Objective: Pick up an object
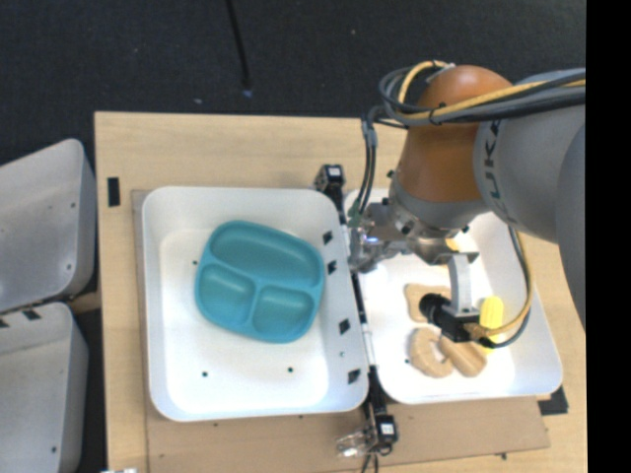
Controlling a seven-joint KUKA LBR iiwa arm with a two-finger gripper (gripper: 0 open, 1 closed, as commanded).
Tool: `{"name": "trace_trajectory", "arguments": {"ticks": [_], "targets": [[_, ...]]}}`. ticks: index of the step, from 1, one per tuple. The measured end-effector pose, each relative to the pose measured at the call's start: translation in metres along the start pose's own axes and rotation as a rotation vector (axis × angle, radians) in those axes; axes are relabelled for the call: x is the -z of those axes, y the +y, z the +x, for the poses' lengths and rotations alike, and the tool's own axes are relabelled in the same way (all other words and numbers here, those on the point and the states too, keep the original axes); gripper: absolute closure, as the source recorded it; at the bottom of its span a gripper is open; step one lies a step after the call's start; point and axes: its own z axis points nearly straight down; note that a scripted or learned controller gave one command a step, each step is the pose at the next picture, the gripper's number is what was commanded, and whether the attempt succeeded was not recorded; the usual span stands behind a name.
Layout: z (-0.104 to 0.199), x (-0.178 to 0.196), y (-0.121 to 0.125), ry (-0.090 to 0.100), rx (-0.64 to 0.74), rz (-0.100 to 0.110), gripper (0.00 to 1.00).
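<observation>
A teal divided plate [259,281] lies flat in the left bin [177,382], a little above its middle. In the right bin [523,363], tan rounded pieces [444,356] rest near the front, and another pale tan piece [422,295] lies just behind them. My gripper [371,246] hangs low over the right bin's left edge, close to the divider between the bins and up and to the left of the tan pieces. The arm's orange band and grey wrist cover the back of the right bin.
Black clips [347,325] line the rim where the two bins meet. The wooden bench [118,146] shows around the bins. A grey-white panel [39,225] stands off the bench at the left.
</observation>
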Motion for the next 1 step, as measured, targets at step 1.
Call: {"name": "trace_trajectory", "arguments": {"ticks": [1], "targets": [[0.0400, -0.0018, -0.0141, 0.001, 0.001, -0.001, 1.00]]}}
